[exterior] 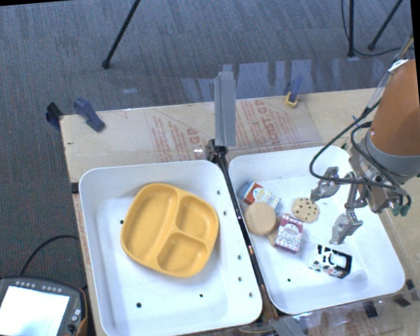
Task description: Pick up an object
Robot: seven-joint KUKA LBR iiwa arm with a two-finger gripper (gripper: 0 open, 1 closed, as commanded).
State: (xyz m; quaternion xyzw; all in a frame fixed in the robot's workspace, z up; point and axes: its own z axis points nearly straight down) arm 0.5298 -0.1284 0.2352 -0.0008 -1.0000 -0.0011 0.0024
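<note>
While the black-and-white pack (pixel 331 260) lay flat near the front of the right bin (pixel 383 276), the gripper (pixel 337 207) hung just above and behind it, fingers spread, holding nothing. Pack's long axis ran left-right, slightly slanted. Cookie (pixel 305 209) sat just left of the gripper.

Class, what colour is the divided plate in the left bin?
Yellow-orange divided plate, seen in the camera view.
</note>
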